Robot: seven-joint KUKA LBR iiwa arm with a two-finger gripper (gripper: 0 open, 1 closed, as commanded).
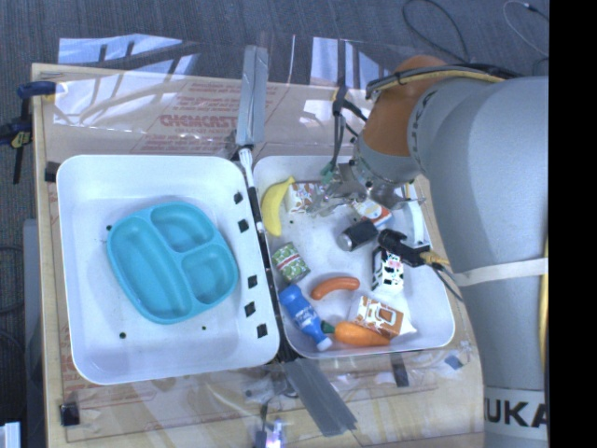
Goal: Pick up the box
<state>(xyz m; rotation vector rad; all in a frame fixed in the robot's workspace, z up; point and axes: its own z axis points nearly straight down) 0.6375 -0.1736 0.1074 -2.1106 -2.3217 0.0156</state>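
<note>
My gripper (328, 194) is low over the back of the right bin (431, 336), reaching in from the right under the orange wrist band. Its tip is right beside a small white printed box (303, 197), which lies next to a yellow banana (272, 206); whether they touch is unclear. A small green box (290, 261) lies nearer the bin's left wall. An orange-and-white box (382, 317) rests at the front. A cow-patterned carton (389, 272) stands beside the arm.
The right bin also holds a blue bottle (303, 314), a sausage (334, 287) and a carrot (359, 335). A light blue divided plate (173, 259) lies in the left bin (84, 343). The arm's grey body covers the bench's right side.
</note>
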